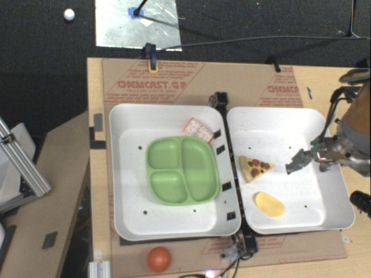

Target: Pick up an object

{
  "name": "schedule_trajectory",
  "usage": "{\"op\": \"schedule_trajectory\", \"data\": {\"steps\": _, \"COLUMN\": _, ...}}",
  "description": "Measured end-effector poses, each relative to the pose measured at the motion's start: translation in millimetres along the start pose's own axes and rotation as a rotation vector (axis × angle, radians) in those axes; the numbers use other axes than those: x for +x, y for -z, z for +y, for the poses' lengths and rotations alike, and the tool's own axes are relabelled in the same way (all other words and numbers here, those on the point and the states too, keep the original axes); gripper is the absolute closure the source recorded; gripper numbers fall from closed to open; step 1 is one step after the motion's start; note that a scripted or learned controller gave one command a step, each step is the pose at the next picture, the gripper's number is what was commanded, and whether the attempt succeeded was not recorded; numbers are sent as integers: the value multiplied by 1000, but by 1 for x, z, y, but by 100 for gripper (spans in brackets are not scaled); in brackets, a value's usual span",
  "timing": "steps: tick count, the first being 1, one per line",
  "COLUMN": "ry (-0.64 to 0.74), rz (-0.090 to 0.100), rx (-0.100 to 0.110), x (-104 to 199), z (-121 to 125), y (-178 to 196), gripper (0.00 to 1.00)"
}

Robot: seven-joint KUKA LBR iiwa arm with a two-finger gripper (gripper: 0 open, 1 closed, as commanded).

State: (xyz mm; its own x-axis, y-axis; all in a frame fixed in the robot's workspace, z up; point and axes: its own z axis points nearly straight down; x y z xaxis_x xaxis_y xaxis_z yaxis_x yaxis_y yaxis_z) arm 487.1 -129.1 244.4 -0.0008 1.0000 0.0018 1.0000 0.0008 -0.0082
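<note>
A pizza slice point(255, 168) with red toppings lies in the right bin point(301, 123), near its left wall. Below it a yellow oval piece point(269, 204) rests on the bin floor. My gripper point(297, 163) hangs over the right bin, to the right of the pizza slice and apart from it, with nothing visible between its dark fingers. The left bin point(130, 132) holds a green divided plate point(182, 170) and a small pink-and-white packet point(199, 130) at the plate's upper edge.
A red ball point(159, 259) sits on the cardboard in front of the left bin. Black clips point(221, 99) join the bins along the middle wall. A metal frame point(20, 158) stands at the far left, and the arm's body point(356, 129) covers the right bin's right side.
</note>
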Motion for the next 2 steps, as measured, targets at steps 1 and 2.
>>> {"op": "schedule_trajectory", "data": {"steps": 1, "ry": 3, "rz": -2, "rx": -10, "x": 0, "z": 2, "y": 5, "gripper": 0}}
{"op": "schedule_trajectory", "data": {"steps": 2, "ry": 1, "rz": -1, "rx": -6, "x": 0, "z": 8, "y": -38, "gripper": 0}}
